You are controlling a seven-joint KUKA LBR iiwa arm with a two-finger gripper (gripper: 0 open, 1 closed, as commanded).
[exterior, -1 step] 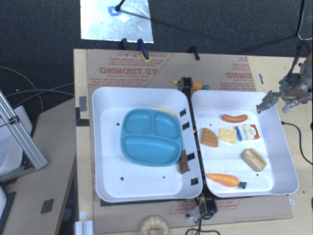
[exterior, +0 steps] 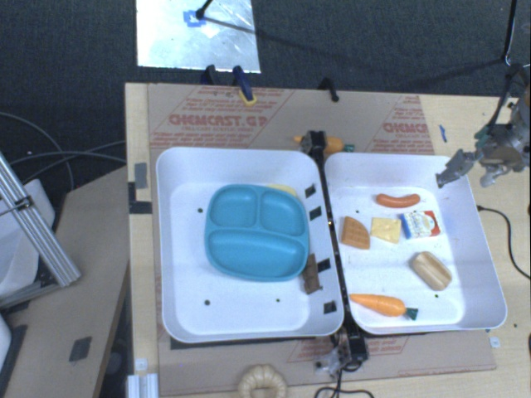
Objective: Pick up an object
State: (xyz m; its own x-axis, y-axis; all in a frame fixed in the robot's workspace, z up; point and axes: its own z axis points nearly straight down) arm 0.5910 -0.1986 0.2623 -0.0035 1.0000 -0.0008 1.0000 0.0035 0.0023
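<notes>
Camera view, nearest first: a pale braided ring (exterior: 264, 381) lies on the bench's front edge, below the 2 shallow white bins. In the right white bin (exterior: 485, 272), closest to the front wall, an orange toy carrot (exterior: 378, 303) lies with its long axis nearly left-to-right, its green stem end pointing right and slightly toward the front. Just behind and right of it, a tan bread-roll-shaped block (exterior: 431, 270) lies on a diagonal, running from upper left to lower right. Farther back sit 3 items in a row: a brown wedge-shaped slice (exterior: 355, 233), a pale yellow cheese-like square (exterior: 385, 230) and a small red-and-white packet (exterior: 421, 223). Behind them a red-orange sausage (exterior: 398, 199) lies with its long axis left-to-right, near the back wall.

The left white bin (exterior: 178, 247) holds a blue plastic divided tray (exterior: 255, 231) with 3 compartments; a small dark brown piece (exterior: 311, 278) lies just off its front right corner, and a pale yellow thing shows partly behind its back edge.

At the right bin's back right corner hangs the grey two-finger gripper (exterior: 465, 169), above the rim and apart from every item. Its jaws look spread, 1 finger pointing left toward the bin, and nothing sits between them.
</notes>
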